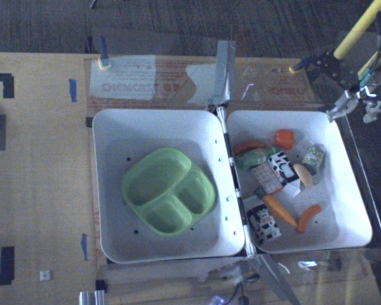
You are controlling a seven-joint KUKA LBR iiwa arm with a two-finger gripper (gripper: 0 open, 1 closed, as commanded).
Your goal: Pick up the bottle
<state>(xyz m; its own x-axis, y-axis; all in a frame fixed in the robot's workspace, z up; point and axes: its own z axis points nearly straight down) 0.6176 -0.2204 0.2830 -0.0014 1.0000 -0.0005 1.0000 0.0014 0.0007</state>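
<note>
The bottle (313, 157) is small and greenish with a pale label. It lies in the right bin (355, 192) near that bin's far right side, next to a tan oval piece (303, 175). My gripper (359, 101) shows as pale grey parts at the view's right edge, just outside the right bin's far right corner. It is up and to the right of the bottle and well apart from it. Nothing is seen held in it.
The right bin also holds a red pepper (284, 138), a red sausage (249, 147), a green piece (251, 159), two cow-patterned cartons (279, 165) (263, 224), a pink box (267, 178), a carrot (279, 210) and another red piece (308, 216). A green divided plate (168, 189) lies in the left bin (114, 138). A yellow pole (362, 21) slants at the top right.
</note>
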